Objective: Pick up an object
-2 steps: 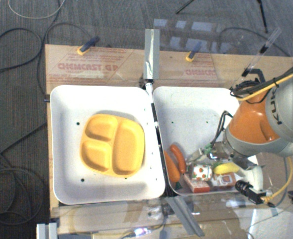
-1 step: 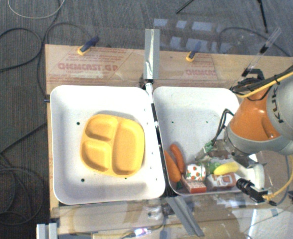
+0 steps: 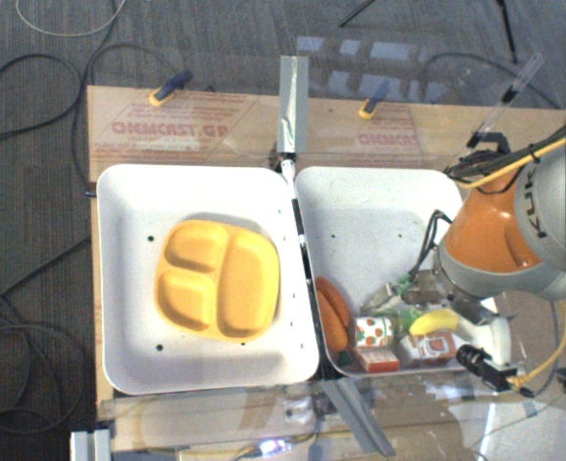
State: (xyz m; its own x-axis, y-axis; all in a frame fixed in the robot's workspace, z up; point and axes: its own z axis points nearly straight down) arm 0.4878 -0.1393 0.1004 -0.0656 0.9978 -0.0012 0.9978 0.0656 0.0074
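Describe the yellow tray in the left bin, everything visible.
The yellow divided tray looks like moulded plastic, glossy, with rounded corners and three compartments: two smaller ones on the view's left, one long one on the right. It lies flat, open side up, slightly rotated, roughly central on the floor of the left white bin. Nothing sits in it; only the bin floor touches it.

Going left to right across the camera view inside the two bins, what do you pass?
Yellow divided tray in the left bin → orange sausage-shaped toy at the right bin's left wall → small red-and-white box → yellow banana → the arm's orange band.
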